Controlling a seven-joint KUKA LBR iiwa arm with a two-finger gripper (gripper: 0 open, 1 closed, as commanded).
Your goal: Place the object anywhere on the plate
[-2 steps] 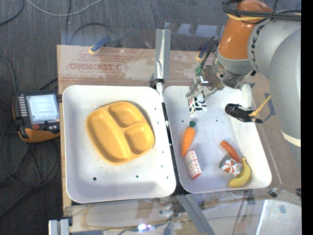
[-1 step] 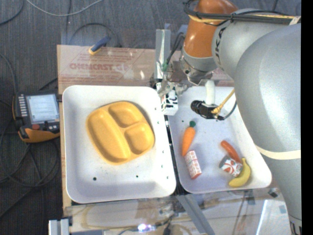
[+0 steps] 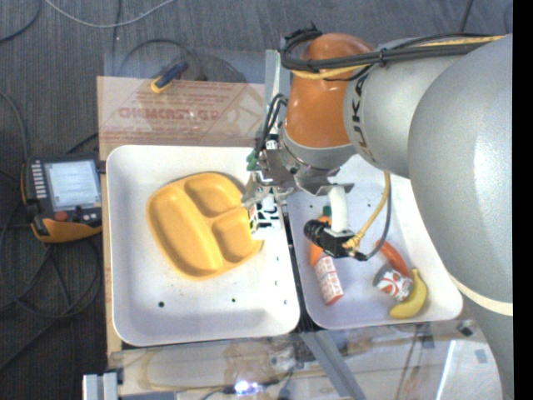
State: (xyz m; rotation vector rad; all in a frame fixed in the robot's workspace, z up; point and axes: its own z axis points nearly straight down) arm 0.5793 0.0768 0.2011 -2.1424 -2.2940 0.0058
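Observation:
A yellow divided plate (image 3: 202,222) lies in the left white bin (image 3: 133,307). My gripper (image 3: 261,205) hangs over the plate's right rim, close to the wall between the two bins. Right under it sits a small white piece with black marks (image 3: 266,216); I cannot tell whether it is a held object or part of the gripper. The grey arm with its orange band (image 3: 326,98) covers the upper part of the right bin.
The right bin (image 3: 433,248) holds a red bottle (image 3: 330,279), a banana (image 3: 411,299), a red-and-white can (image 3: 391,284), an orange carrot-like piece (image 3: 393,257) and a black-and-white object (image 3: 332,223). A cardboard sheet (image 3: 175,115) lies behind the left bin and a handheld pendant (image 3: 62,192) at far left.

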